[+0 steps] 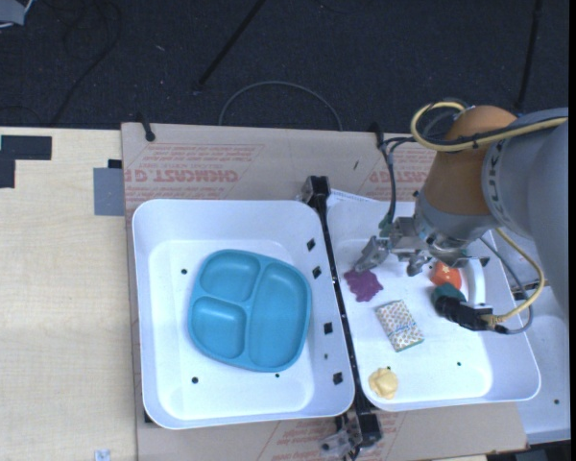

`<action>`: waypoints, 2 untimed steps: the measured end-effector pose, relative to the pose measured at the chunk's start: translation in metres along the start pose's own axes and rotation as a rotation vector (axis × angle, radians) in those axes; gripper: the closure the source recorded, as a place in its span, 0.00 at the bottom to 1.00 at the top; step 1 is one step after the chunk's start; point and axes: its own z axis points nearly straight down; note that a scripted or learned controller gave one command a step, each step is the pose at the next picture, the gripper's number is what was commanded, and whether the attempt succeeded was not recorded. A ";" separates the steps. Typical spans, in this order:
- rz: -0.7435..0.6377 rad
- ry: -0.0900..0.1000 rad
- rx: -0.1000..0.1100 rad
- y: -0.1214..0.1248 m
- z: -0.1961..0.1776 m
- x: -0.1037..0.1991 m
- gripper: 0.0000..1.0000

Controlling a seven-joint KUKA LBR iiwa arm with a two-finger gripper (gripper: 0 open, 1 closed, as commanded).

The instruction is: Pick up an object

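My gripper [396, 257] hangs over the back of the right bin [518, 377], open, with nothing between its fingers. A small purple object [364, 284] lies just below and left of the left finger [373, 254], apart from it. A patterned rectangular packet [399, 325] lies in the middle of the bin. An orange object [446, 276] and a teal one [450, 302] sit to the gripper's right, partly hidden by the arm. A yellow object [384, 383] rests at the bin's front left corner.
The left bin [163, 257] holds a blue divided plate [250, 308]. A black divider [328, 286] runs between the two bins. Cables and a black part [470, 317] trail from the wrist over the right bin's right side.
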 end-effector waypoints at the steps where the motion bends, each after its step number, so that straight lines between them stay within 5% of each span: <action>1: 0.002 0.000 -0.005 0.001 0.030 0.001 0.00; 2: 0.005 0.000 -0.010 0.002 0.016 0.000 1.00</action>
